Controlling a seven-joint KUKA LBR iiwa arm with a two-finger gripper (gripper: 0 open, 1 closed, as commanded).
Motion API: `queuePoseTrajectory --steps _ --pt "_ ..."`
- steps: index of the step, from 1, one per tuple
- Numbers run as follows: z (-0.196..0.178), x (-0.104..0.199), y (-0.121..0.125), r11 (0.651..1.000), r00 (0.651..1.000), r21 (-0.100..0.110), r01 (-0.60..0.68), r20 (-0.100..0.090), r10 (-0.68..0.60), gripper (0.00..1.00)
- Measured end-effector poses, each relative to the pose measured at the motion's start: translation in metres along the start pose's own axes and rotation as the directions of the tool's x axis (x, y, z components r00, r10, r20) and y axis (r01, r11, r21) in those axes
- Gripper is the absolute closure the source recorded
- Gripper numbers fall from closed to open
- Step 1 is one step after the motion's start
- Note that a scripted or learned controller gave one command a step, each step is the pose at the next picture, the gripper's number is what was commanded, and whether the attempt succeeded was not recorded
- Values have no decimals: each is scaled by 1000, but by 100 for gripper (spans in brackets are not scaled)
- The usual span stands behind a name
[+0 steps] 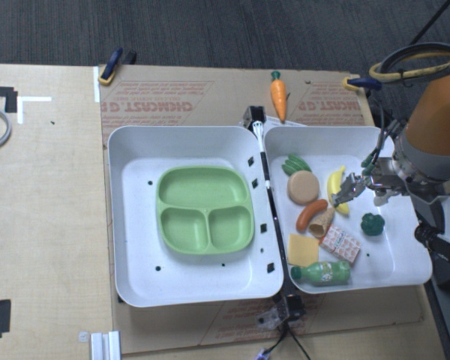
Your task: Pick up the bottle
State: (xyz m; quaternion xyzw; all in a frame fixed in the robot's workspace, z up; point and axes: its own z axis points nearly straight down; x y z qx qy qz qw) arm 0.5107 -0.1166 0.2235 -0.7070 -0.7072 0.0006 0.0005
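Observation:
The green bottle (322, 274) lies on its side along the front wall of the right bin (405, 265), its cap pointing left. My gripper (347, 190) hovers over the middle of that bin, beside the yellow banana (335, 184) and well behind the bottle. It is open with nothing between its fingers. The arm with its orange band (435, 122) comes in from the right.
Around the bottle are a yellow cheese slice (303, 250), a pink-and-white packet (340, 244), a sausage (310, 214), a round bun (304, 187), green beans (295, 164) and a broccoli floret (372, 224). The left bin (127, 223) holds a green divided plate (205, 208). A carrot (278, 95) lies behind the bins.

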Motion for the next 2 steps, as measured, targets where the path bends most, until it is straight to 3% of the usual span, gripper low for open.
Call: queuePoseTrajectory --steps 1,2 --pt "-9 0 0 1000 1000 0 -1 1 1 100" --pt "-40 -23 -32 935 935 -2 356 2 -356 100"
